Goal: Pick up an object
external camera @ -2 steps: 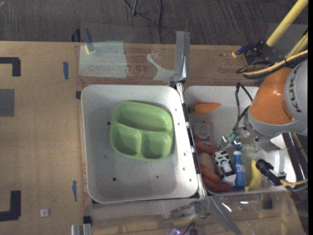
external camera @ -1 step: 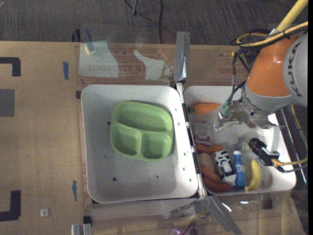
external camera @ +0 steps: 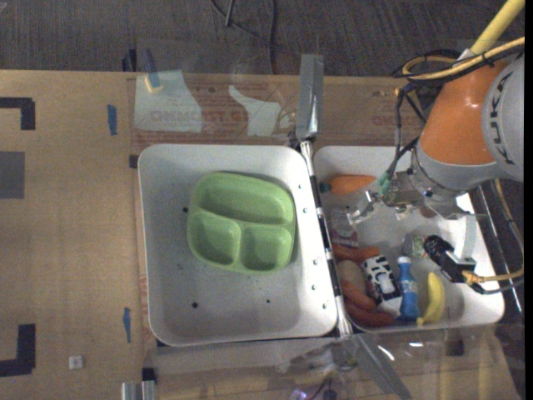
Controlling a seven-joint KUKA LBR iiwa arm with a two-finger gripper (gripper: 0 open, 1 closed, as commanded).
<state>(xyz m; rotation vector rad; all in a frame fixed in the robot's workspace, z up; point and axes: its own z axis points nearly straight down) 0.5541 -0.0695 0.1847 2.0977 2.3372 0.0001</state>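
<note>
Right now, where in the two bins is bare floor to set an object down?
Left bin: bare floor in front of and left of the green tray. Right bin: crowded near the banana and carrot.

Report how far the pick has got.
Done: the arm has reached in over the right bin. In hand: nothing visibly; the gripper hangs near the orange carrot-like piece at the bin's far side, and no object shows between its fingers. Left: the whole grasp and lift. The banana, the blue bottle and the other items lie in the bin; the green tray sits in the left bin.
</note>
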